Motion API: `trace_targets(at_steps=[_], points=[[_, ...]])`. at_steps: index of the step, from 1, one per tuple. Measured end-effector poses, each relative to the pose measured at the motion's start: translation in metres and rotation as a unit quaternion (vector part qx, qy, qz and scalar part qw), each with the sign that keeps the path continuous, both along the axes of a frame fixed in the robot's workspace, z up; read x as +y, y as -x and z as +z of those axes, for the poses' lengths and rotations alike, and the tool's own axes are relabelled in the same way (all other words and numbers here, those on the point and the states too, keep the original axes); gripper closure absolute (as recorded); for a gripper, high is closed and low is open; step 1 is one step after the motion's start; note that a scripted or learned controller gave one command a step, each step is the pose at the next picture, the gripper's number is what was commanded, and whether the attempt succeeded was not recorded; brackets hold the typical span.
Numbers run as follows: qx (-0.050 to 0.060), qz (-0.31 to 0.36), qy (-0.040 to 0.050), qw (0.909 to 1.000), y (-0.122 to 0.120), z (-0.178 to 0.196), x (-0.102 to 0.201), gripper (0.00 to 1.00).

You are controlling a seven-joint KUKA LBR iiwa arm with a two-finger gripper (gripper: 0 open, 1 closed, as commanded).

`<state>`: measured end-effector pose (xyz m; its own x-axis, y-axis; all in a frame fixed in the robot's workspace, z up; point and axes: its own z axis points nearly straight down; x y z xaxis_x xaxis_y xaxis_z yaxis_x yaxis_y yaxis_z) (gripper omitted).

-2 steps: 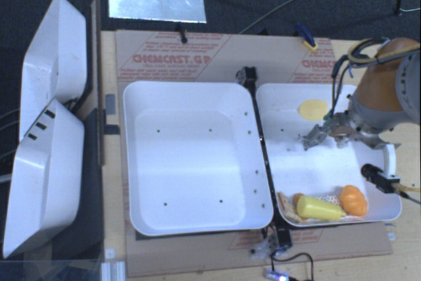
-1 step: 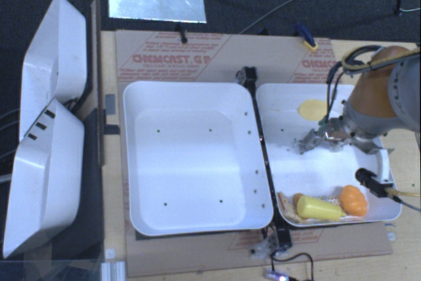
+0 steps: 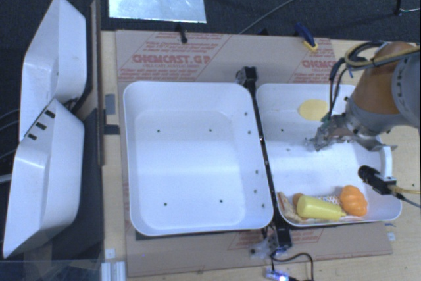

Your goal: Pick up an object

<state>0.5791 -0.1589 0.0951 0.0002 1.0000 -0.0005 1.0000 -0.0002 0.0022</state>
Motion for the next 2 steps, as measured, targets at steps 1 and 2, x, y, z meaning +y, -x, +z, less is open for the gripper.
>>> trace_targets(at_steps=[1,2], points=[[-0.002,0.001,0.0002,1.0000,0.005,0.055,0.008,1.00],[-0.001,0.000,0.0003,1.0000,0.009,0.107,-0.002,1.00]])
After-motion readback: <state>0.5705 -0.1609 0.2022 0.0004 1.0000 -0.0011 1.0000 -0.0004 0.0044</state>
